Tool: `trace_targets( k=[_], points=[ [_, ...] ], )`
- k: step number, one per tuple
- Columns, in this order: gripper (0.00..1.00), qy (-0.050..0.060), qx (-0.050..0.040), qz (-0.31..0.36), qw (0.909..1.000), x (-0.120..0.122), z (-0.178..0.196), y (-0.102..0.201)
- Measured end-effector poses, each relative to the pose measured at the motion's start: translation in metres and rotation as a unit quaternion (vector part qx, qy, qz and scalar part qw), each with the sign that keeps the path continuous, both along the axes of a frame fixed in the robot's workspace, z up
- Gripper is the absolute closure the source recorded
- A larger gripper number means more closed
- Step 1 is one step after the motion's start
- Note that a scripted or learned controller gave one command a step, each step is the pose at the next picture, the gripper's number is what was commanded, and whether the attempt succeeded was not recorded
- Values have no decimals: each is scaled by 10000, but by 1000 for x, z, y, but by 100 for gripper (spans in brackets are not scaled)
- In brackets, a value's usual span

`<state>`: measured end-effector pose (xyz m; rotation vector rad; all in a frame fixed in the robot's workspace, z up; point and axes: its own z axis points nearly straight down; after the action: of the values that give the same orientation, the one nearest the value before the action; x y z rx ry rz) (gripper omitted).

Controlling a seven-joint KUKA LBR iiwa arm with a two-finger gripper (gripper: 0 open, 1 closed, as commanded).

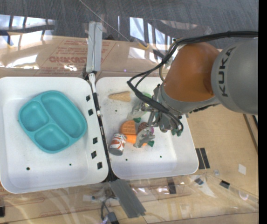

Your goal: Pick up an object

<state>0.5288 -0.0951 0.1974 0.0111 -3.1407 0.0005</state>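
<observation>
White right bin (pixel 184 160) holds the gripper (pixel 145 133) low over an orange object (pixel 129 127); a can (pixel 117 143) lies at its 7 o'clock. Whether it grips anything, I cannot tell.

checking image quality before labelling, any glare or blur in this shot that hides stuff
Camera view: bright window reflections glare on the clear sheet behind the bins; the right bin and teal tray are evenly lit and sharp; the end effector is small and cluttered over the toys, fine detail soft.
</observation>
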Motion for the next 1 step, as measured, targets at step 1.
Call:
trace_targets(
  k=[1],
  points=[
    [0, -11, 3, 892, 9960, 31, -106, 0]
  ],
)
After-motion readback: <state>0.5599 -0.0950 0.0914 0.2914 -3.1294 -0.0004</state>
